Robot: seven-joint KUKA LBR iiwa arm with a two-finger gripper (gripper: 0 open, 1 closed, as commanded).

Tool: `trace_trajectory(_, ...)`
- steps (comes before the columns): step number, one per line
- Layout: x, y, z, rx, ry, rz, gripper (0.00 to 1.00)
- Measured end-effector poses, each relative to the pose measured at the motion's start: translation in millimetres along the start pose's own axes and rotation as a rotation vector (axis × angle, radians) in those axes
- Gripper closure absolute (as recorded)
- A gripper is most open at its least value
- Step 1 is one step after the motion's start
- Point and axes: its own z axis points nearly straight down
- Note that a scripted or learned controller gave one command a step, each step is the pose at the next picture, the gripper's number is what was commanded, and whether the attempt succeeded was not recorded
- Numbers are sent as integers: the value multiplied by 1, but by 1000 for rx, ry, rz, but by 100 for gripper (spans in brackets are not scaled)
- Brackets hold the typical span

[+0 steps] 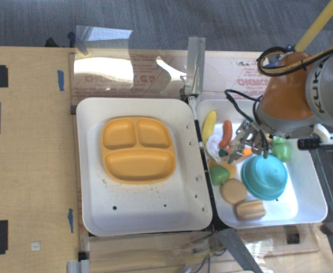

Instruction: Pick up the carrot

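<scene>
The carrot point(227, 133) is a slim orange-red piece with a green end. It lies in the right bin point(308, 209) near its upper left, on a white item and beside a yellow banana point(209, 124). My gripper point(247, 144) hangs low over this bin, just right of the carrot and above a teal bowl point(264, 177). A small orange bit point(246, 151) shows under the gripper; I cannot make out what it is.
The right bin also holds a green fruit point(220, 174), a second green piece point(281, 149) and two tan bread-like pieces point(233, 191) point(250, 209). In the left bin point(89, 152) sits a yellow divided plate point(138, 149). A metal divider point(196, 73) stands between the bins at the back.
</scene>
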Motion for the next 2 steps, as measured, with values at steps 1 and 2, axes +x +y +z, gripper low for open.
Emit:
trace_trajectory(1, -8, -17, -32, 5, 19, 10, 100)
trace_trajectory(2, -7, -16, -30, 5, 22, 8, 0)
